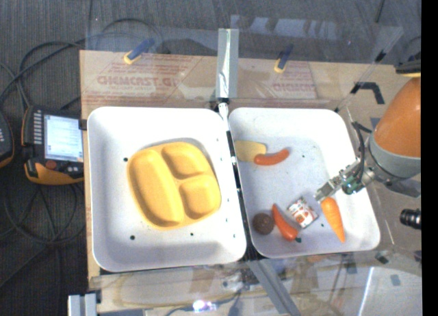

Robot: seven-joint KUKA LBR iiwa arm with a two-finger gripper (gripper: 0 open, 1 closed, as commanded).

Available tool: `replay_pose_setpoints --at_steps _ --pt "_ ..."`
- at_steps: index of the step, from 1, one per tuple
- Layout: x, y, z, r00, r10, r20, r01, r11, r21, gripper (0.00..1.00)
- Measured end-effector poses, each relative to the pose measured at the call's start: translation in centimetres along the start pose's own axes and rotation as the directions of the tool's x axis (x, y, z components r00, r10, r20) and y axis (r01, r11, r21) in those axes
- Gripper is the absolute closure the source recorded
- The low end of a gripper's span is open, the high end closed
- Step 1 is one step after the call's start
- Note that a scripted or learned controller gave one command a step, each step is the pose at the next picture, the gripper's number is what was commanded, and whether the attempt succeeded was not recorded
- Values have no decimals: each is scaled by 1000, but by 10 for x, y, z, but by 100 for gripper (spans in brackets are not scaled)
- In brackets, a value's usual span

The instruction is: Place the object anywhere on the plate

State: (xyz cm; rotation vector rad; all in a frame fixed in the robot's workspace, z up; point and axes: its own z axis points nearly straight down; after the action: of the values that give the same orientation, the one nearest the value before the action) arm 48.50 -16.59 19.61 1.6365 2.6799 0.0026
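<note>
A yellow plate [176,183] with 3 compartments is seen lying in the left bin [109,239] of the 2 on the surface. In the right bin [311,126], a pale yellow piece [248,149] and an orange sausage [272,156] are set at the far left, while a brown ball [263,223], a red pepper [285,224], a small can [302,212] and a carrot [333,218] are grouped near the front. The tool [335,186] is held low just beside the can and carrot; whether it is clenched or released cannot be told.
</note>
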Motion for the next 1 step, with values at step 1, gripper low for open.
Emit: replay_pose_setpoints --at_steps 1 --pt "60 54 -13 1000 -8 -1 8 1000 2 100"
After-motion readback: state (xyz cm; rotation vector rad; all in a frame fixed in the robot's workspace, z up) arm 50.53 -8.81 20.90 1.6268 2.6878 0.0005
